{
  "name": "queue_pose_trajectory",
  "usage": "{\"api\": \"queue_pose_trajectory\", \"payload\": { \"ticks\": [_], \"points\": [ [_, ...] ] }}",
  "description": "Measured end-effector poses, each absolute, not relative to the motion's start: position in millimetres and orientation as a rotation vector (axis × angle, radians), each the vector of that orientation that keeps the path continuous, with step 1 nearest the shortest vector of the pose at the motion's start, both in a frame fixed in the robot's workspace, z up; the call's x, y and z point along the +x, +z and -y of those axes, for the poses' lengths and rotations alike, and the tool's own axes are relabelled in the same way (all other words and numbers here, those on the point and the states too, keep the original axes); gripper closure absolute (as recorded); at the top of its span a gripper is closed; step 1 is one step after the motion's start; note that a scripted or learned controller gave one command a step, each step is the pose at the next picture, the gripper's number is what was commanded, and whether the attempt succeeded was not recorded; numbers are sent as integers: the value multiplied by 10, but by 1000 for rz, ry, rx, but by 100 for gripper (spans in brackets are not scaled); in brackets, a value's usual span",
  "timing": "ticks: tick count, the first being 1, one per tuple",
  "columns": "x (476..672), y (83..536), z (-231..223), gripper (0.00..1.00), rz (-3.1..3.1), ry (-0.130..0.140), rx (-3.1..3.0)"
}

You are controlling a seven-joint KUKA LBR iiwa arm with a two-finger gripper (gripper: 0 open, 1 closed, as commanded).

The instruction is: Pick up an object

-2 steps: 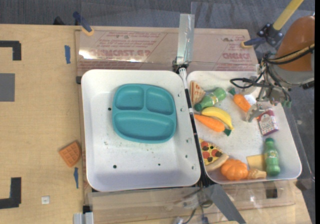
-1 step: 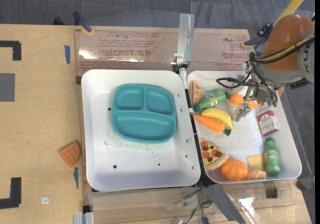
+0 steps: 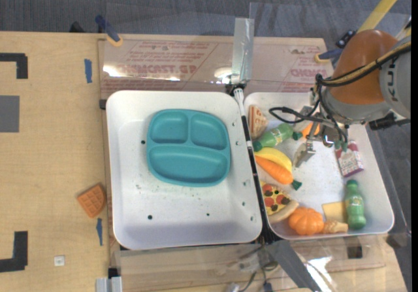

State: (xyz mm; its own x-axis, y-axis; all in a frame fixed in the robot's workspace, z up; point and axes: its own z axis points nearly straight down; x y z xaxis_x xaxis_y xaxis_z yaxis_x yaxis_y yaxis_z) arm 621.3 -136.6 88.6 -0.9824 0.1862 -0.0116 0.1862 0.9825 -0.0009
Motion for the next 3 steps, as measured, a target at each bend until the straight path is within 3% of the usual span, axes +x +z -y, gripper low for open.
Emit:
{"api": "queue_pose_trajectory", "payload": {
  "ticks": [1, 2, 3],
  "points": [
    [6257, 1040, 1361, 100, -3102, -6, 286],
    [6612, 2426, 1731, 100, -3118, -8, 105],
    [6587, 2338, 1715, 0, -3133, -2, 104]
  ]
}}
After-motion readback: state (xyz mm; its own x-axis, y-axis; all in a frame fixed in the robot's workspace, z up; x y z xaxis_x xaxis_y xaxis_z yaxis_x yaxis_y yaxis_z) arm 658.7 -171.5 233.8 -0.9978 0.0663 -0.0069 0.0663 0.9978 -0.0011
